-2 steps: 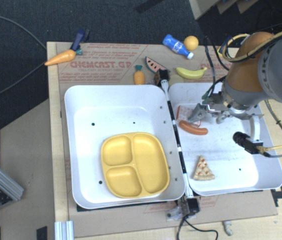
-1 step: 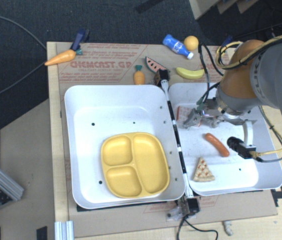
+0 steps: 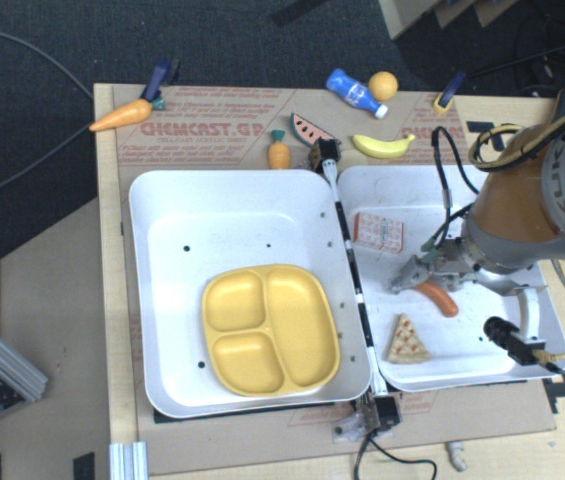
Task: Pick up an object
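In the right bin (image 3: 412, 193), my gripper (image 3: 424, 274) hangs low, just above and to the left of a small orange-red sausage (image 3: 441, 299) lying on the bin floor. It is close to the sausage's upper end, and I cannot make out whether it touches it. A toy pizza slice (image 3: 407, 341) rests near the bin's front edge. A red and white packet (image 3: 378, 232) lies flat towards the back. The grey arm with its orange band (image 3: 510, 203) comes in from the right and covers the bin's right side.
The left bin (image 3: 162, 218) holds a yellow divided plate (image 3: 268, 328). On the bench behind the bins lie a carrot (image 3: 120, 116), a watermelon slice (image 3: 307, 129), a banana (image 3: 382, 146), a blue bottle (image 3: 355, 92) and an orange ball (image 3: 383, 84). Black cables (image 3: 445, 168) hang over the right bin.
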`<state>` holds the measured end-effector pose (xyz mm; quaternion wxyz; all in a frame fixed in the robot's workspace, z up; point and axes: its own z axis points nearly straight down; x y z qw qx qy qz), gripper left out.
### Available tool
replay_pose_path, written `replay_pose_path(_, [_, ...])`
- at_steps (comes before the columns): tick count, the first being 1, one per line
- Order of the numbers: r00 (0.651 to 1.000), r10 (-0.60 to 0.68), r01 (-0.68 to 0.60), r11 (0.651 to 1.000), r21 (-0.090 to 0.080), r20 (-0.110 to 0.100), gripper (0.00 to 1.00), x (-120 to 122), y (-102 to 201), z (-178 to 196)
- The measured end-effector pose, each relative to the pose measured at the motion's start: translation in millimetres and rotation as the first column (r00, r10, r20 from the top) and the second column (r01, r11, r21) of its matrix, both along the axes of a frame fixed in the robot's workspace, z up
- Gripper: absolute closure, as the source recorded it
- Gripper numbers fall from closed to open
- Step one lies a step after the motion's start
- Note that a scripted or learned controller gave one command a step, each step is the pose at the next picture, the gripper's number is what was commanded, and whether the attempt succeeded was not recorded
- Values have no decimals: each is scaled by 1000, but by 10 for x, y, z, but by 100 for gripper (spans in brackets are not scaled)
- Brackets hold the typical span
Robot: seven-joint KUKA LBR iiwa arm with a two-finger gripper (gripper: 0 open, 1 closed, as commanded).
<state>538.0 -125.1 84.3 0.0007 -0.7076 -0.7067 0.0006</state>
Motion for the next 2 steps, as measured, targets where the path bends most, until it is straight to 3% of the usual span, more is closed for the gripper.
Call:
replay_pose_path(1, [1000,0,0,1000,0,2,100,7,6,100])
replay_pose_path(2, [1000,3,-3,1000,1,3,100,170,793,1171])
